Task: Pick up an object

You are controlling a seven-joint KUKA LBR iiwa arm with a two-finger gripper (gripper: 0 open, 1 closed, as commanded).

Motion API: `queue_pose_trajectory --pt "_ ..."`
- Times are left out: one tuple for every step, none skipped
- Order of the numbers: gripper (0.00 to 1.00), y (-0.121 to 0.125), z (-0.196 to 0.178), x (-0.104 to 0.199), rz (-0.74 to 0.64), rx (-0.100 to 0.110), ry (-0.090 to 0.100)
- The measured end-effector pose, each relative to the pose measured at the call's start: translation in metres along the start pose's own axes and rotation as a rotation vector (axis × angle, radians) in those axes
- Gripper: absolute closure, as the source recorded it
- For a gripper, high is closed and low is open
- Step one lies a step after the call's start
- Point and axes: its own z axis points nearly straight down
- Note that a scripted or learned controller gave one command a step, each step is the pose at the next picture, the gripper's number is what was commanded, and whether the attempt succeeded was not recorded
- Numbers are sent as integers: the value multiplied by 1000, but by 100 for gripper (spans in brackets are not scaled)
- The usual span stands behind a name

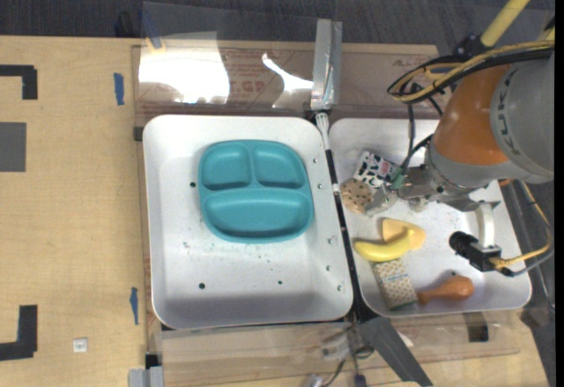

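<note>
Camera view, big to small. Grey KUKA arm point(507, 125) with its orange band comes in from the right and hangs over the right bin point(511, 288), wrist low above the upper middle of the clutter; likely lining up a grab there, a guess. Gripper point(401, 185) sits just right of the toys; cannot tell how wide the pincer is, wrist body hides it, and nothing is seen held.

Left bin point(176, 271) holds one item: a teal divided plate point(256, 189), three compartments, flat, roughly centred, well apart from the arm.

Right bin holds the pickable stuff, bunched toward its left wall: yellow banana point(381, 247) lying flat mid-bin, a yellow wedge point(407, 233) touching its upper side, a patterned tan block point(396, 282) just below, an orange drumstick-like toy point(443, 290) near the front edge, a black-and-white patterned item point(374, 167) and a brownish round piece point(356, 194) up by the gripper. The last two are the nearest candidates.
</note>
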Motion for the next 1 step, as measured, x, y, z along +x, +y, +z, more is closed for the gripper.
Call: queue_pose_trajectory --pt "0 -50 -89 25 -176 9 2"
